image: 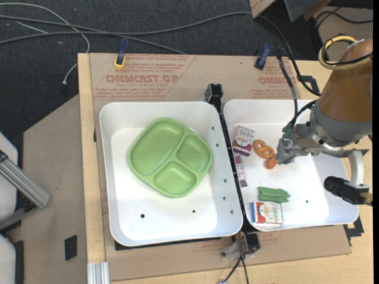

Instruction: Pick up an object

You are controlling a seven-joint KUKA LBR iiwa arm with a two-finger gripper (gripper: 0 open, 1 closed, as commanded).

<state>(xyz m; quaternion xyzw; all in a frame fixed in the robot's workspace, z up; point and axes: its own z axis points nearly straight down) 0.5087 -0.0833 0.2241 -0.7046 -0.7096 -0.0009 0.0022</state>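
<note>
Gripper [283, 154], jaw state impossible to tell, sits just right of the orange ring [264, 149] and should centre over it before closing.

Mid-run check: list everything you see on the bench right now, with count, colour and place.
bins: two, white, side by side on the bench
divided plate: one, green, in the left bin
ring: one, orange, right bin, upper middle
carrot-like piece: one, orange, just below the ring, beside the gripper
packet: one, white and purple, right bin, near the divider
green piece: one, right bin, lower middle
small box: one, white with red and blue print, right bin's front edge
clamps: two, blue, back edge of the cardboard
gripper: one, grey, over the right bin
</note>
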